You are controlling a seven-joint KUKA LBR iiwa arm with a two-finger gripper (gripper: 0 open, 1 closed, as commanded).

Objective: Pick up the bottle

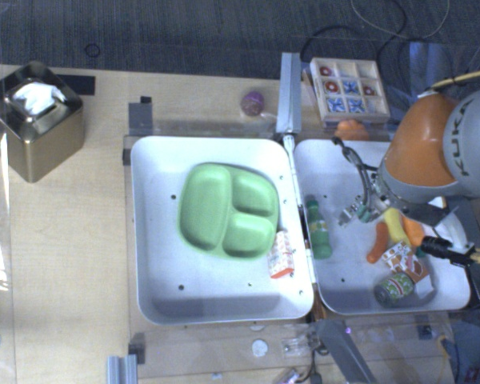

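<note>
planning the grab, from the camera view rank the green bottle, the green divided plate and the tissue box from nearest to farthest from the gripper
1. green bottle: right bin, at its left wall, just left of the gripper.
2. green divided plate: middle of the left bin.
3. tissue box: on the bench, far left.

The arm (444, 146) runs off the right edge, so only its wrist end and orange band show. Its bulk covers the upper right part of the right bin (336, 290), along with most of the claw (366, 202); whether the fingers are spread or closed is too small and cluttered to tell. The orange ball (350, 128) beyond the bin is partly covered by the arm. The print on the small packet (282, 256) in the left bin (156, 294) is too blurred to read.
</note>
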